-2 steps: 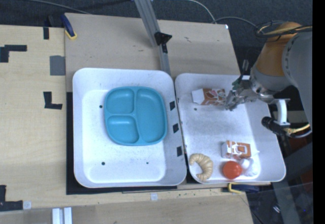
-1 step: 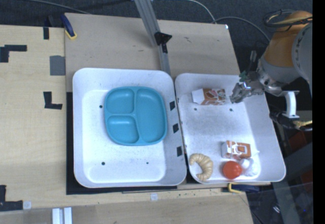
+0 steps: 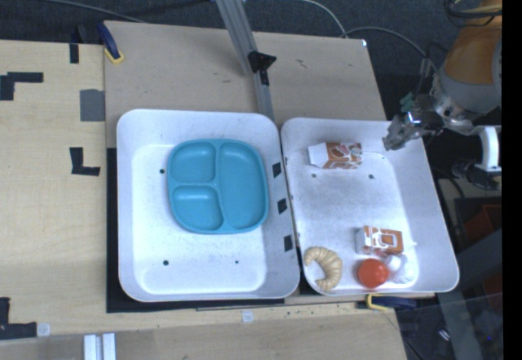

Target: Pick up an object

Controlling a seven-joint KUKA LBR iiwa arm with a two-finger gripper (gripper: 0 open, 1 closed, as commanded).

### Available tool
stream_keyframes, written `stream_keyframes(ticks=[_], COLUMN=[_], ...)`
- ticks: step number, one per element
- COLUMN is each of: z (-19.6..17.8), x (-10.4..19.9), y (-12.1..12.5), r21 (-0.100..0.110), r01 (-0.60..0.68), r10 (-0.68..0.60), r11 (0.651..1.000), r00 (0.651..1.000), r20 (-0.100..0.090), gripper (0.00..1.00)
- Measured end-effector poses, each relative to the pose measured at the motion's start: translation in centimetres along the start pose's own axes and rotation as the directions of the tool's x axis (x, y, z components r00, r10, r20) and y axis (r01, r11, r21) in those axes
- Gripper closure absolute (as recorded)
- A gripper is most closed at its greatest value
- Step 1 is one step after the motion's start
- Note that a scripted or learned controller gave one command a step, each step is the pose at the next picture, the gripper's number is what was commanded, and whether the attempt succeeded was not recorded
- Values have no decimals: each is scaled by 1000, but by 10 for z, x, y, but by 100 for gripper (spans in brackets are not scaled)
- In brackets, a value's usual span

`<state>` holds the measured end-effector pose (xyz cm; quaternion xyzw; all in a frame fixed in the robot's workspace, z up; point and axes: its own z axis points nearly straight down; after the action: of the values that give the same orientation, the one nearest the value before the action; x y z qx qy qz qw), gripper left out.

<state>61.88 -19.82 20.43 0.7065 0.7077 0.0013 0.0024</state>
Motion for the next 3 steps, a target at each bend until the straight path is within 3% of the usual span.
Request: stream_keyframes(ticks=[1, 3], z=[-53, -46], x=[0, 113], y=[2, 3], r21=[0, 7], r01=[0, 5], r10=[0, -5], r11=[1000, 1000], r00=[1000, 1000], r20=[0, -3], gripper=[100, 100])
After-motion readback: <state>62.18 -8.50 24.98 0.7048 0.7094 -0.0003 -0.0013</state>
